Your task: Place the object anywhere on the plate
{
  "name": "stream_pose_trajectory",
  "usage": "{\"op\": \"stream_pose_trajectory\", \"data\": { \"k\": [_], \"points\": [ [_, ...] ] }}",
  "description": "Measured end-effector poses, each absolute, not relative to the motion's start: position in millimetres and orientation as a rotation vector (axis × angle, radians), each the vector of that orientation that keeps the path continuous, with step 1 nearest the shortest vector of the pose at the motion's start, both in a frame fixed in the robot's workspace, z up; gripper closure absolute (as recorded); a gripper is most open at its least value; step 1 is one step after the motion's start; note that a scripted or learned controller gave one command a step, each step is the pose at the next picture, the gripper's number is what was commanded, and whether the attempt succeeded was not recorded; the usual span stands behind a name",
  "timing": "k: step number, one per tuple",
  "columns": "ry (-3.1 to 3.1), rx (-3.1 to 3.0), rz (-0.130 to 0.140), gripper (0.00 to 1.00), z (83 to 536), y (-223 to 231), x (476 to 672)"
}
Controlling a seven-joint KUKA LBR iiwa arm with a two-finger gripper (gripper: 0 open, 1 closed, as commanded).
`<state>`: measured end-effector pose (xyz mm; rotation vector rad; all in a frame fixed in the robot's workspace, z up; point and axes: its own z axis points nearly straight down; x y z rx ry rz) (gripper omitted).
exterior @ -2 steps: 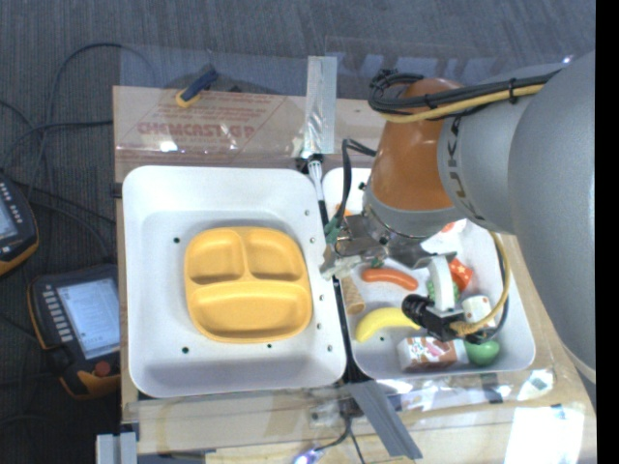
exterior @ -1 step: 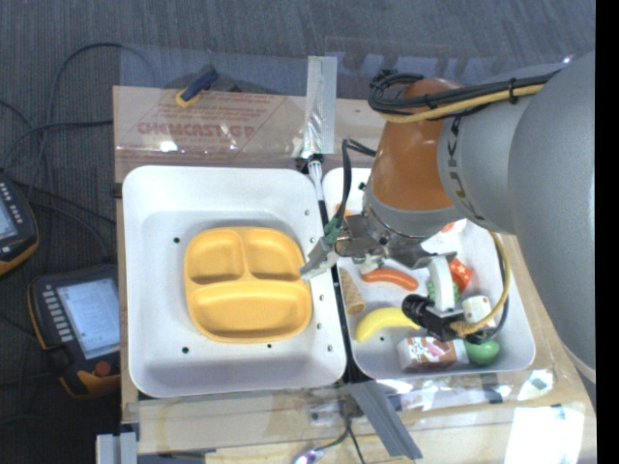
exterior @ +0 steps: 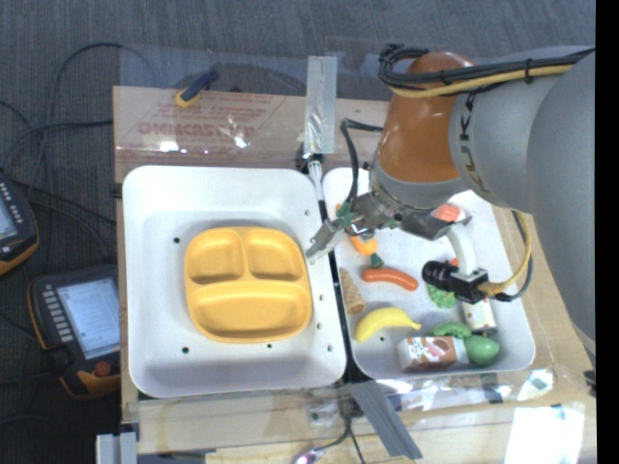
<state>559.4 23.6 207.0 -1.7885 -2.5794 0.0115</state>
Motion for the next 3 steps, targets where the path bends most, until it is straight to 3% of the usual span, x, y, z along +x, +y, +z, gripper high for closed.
{"op": "stream_pose_trajectory", "data": {
  "k": [1,2,3],
  "points": [
    [-2.407,-2.019,0.012,0.0,386,93,597.1],
    [-2.409,-2.015,0.025,1.0,391,94,598.2],
    [-2.568,-1.804,0.011,1.0,314,104,563.8]
  ]
}}
